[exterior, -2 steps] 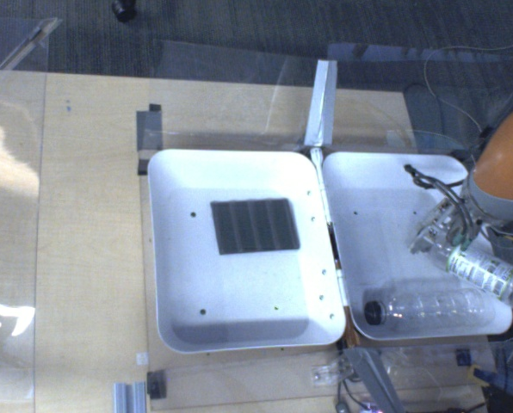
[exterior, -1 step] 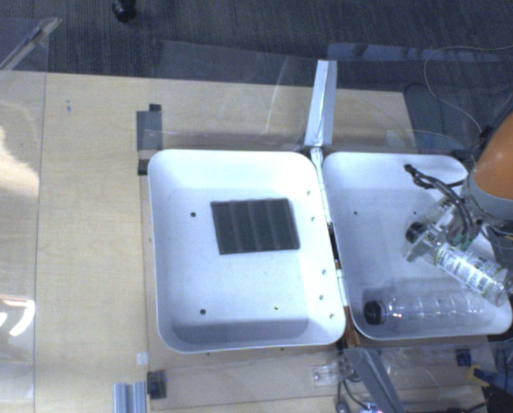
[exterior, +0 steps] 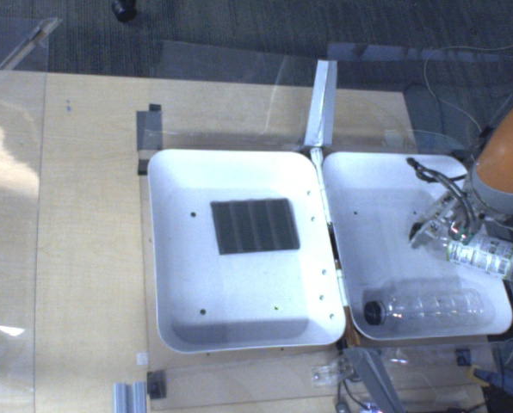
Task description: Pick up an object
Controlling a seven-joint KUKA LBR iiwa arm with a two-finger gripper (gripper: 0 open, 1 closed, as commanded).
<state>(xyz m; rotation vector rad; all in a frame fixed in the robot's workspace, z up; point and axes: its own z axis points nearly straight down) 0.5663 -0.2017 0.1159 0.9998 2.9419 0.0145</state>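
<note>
From the camera view, we look down on a pale wooden surface (exterior: 84,256) with two white bins side by side. The left bin (exterior: 179,317) has a dark ribbed mat (exterior: 255,226) lying flat in its middle. The right bin (exterior: 360,196) has a clear plastic bottle (exterior: 424,308) lying on its side along the near wall, with its dark cap (exterior: 373,312) pointing toward the left bin.

The arm (exterior: 506,162) comes in from the right, grey with an orange part on top. Its tool (exterior: 437,229) hangs over the right side of the right bin, just above and behind the bottle. There seems to be a second clear, shiny thing (exterior: 489,256) right by the tool, maybe another bottle, but it is blurry and we cannot tell if it is held. We cannot tell how the tool is set either.

We think we are at the reaching step, before any real lift. Next we would need to get the tool over the bottle's round middle and go straight down.

The bottle looks see-through, smooth and light, so it may roll or slip away.
</note>
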